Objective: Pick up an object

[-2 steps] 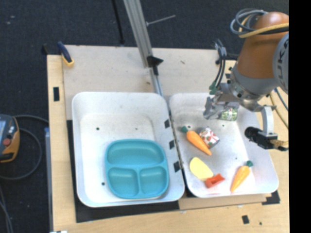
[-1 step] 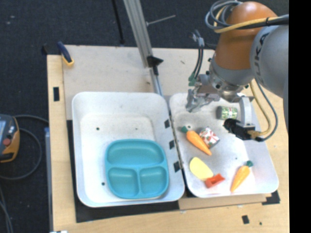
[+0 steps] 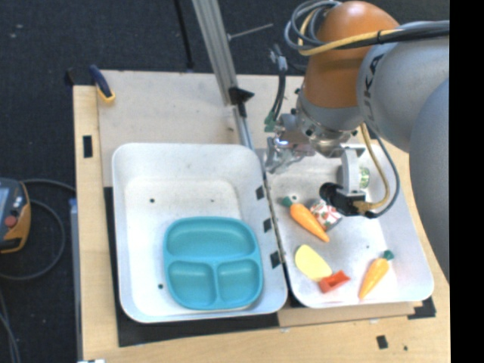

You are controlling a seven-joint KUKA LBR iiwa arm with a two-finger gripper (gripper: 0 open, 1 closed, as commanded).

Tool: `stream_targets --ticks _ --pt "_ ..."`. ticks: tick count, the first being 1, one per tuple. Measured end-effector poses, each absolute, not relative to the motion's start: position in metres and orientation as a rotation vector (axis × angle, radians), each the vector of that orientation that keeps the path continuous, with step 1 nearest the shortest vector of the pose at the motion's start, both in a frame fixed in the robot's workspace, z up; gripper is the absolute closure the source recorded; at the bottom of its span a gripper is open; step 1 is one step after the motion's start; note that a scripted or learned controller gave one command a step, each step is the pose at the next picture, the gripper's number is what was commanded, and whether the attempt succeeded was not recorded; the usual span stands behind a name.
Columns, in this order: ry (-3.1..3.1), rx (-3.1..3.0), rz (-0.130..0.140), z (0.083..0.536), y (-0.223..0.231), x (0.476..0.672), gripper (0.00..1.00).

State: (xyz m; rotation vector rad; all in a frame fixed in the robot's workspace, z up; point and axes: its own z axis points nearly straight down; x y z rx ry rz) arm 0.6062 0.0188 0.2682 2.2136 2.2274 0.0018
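Inspector: Carrot (image 3: 309,221) is lying in the right bin (image 3: 408,225), near its middle, leafy end pointing up-left, just beside a small red-and-white item (image 3: 328,215).

Clerk: And the gripper (image 3: 281,156)?

Inspector: It is hanging over that bin's upper left corner, well apart from the carrot. Whether it is gripping anything, I cannot tell.

Clerk: Other contents?

Inspector: A second carrot (image 3: 374,276), a yellow piece (image 3: 311,263) and a red piece (image 3: 333,281) are sitting lower down. A blue divided tray (image 3: 213,263) is occupying the left bin (image 3: 151,180).
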Motion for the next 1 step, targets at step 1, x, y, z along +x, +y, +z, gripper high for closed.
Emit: stream_targets --ticks 1 --pt "2.226 2.214 0.002 0.2618 0.0589 0.6341 1.00"
